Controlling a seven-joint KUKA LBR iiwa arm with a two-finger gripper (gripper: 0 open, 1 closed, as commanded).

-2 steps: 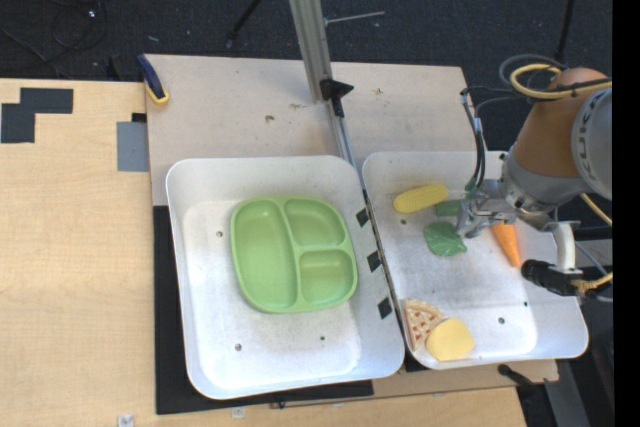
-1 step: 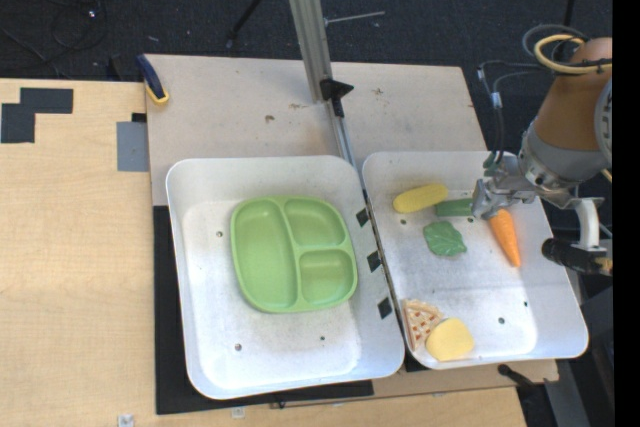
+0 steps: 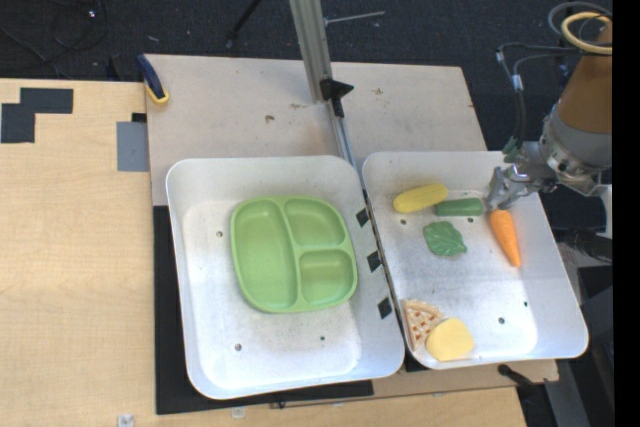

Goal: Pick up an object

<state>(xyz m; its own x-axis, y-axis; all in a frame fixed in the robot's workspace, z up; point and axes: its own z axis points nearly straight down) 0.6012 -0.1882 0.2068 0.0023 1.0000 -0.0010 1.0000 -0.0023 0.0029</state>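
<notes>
In the right bin [image 3: 545, 335] lie a yellow corn-like piece [image 3: 420, 198], a dark green stick [image 3: 458, 208], a green leafy piece [image 3: 444, 240], an orange carrot [image 3: 505, 236], a waffle-patterned piece [image 3: 420, 320] and a yellow round piece [image 3: 450, 339]. My gripper [image 3: 503, 190] hangs at the bin's far right side, just above the carrot's top end and beside the right end of the green stick. Nothing shows between its fingers.
The left bin [image 3: 200, 335] holds a light green divided tray [image 3: 293, 252]. A metal post [image 3: 310, 35] stands behind the bins. A tan board [image 3: 60, 245] lies to the left. My arm [image 3: 585, 115] comes in from the right edge.
</notes>
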